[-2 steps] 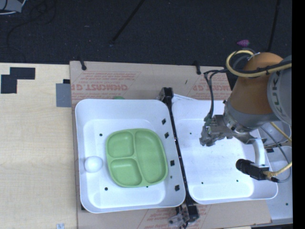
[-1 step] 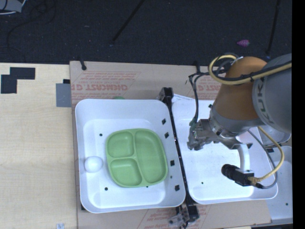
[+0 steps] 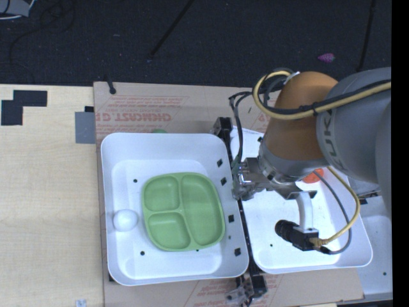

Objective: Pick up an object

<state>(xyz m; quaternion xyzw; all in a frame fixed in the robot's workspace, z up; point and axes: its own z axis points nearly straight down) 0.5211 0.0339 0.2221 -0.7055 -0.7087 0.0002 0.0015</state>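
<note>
A green divided plate (image 3: 183, 211) was seen lying in the left bin (image 3: 128, 147), with a white ball (image 3: 125, 220) just beside it at nine o'clock. The gripper (image 3: 246, 183) was held at the plate's three o'clock, by the bins' shared edge. How wide it stood could not be told.

In the left shallow white bin (image 3: 121, 152), the green three-compartment plastic plate (image 3: 183, 210) took up the middle and right of the floor, reaching close to the right wall. A small white ball (image 3: 125, 220) sat just beside the plate's left edge, near the left wall. Open floor remained across the back of this bin and in a narrower strip along its front. Over the right white bin (image 3: 358, 254), the bulky grey arm (image 3: 358, 126) covered the back half; bare floor showed along its front edge.
</note>
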